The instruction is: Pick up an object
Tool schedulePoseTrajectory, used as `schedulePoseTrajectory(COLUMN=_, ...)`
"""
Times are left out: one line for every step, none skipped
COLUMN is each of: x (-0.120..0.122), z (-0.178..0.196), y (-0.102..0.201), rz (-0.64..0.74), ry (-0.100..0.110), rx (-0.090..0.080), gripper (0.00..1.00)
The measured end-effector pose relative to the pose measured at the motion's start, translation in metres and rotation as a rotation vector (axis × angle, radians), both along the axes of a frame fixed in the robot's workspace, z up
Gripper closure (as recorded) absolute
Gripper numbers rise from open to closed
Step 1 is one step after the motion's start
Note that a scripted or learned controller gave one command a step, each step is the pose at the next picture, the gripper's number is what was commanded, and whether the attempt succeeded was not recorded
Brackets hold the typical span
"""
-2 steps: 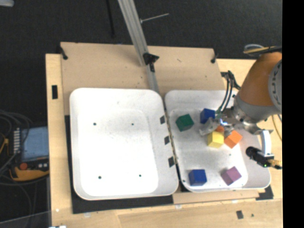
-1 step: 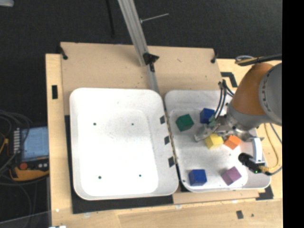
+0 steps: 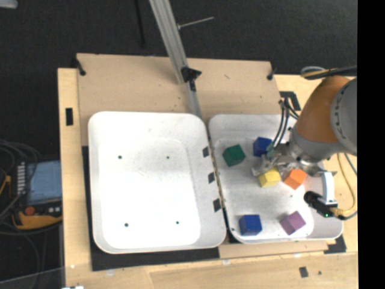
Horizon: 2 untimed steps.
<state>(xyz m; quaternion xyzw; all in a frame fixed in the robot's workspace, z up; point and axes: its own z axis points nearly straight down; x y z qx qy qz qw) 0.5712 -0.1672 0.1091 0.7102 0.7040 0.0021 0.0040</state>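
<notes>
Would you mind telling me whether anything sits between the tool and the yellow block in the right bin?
Nothing visible does. The tool is right at the yellow block, with the orange block close on one side and the blue block just behind.

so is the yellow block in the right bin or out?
In: the yellow block lies on the right bin's floor, beside the orange block.

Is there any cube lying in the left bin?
No: the green cube, the yellow cube and the others all lie in the right bin.

Slanted metal pole [image 3: 171,38], perhaps a camera mount.
</notes>
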Motion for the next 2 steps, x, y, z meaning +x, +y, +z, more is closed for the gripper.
schedulePoseTrajectory(x=-0.002, z=0.064, y=-0.001, rz=0.007, ry=0.002, rx=0.001, gripper=1.0)
schedulePoseTrajectory(x=-0.009, z=0.118, y=-0.008, rz=0.004, ry=0.002, rx=0.001, gripper=1.0)
